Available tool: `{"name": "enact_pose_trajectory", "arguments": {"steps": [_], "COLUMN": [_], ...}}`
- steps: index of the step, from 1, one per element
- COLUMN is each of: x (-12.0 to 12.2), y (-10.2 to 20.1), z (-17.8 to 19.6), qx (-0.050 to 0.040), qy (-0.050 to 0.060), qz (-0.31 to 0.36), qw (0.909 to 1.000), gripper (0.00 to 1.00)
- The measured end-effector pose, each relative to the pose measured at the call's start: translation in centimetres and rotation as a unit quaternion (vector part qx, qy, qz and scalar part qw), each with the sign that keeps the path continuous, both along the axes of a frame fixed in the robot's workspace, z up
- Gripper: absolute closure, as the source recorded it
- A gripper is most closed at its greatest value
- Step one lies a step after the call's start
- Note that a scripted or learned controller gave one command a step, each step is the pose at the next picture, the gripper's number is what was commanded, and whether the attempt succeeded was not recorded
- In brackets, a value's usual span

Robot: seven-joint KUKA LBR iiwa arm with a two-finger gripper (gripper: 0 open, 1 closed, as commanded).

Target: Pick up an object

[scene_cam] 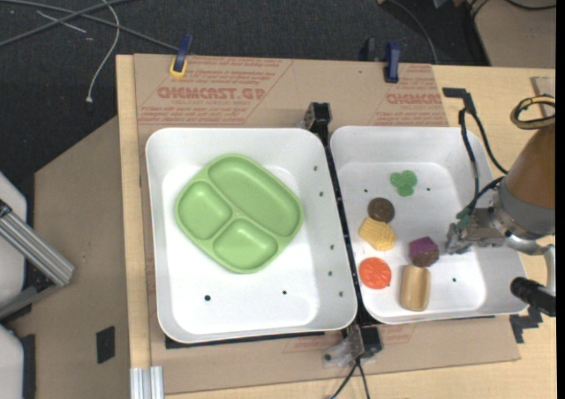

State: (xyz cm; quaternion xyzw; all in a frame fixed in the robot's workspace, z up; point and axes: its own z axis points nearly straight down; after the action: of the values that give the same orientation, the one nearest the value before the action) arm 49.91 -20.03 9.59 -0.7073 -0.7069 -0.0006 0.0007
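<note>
The arm reaches in from the right, and its end effector [461,236] hangs low over the right bin [441,146], just right of the purple piece [425,252]. Whether it is apart or together cannot be told at this slant, and nothing can be seen gripped in it. My guess is that it sits there because the purple piece is the nearest thing to take.

The pickable things lie bunched in the middle and near part of that bin: a green piece [403,182] farthest off, a brown round one [381,209] nearer, a yellow lump [378,233] just beside it, an orange round one [375,274] nearer still, and a tan cylinder [414,288] just near the purple piece. That cylinder and the yellow lump crowd the purple piece, so a descent there may nudge a neighbour.

The left bin [168,212] carries a green divided plate [238,212], well apart from the action. Both bins rest on the desk [132,124]; dark cables [472,150] run along the right bin's right side.
</note>
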Motion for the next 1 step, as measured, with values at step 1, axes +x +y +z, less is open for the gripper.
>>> {"name": "enact_pose_trajectory", "arguments": {"steps": [1], "x": [-0.35], "y": [0.53], "z": [4.61], "qx": [-0.0016], "qy": [-0.002], "qz": [0.001], "qw": [1.0000], "gripper": [1.00]}}
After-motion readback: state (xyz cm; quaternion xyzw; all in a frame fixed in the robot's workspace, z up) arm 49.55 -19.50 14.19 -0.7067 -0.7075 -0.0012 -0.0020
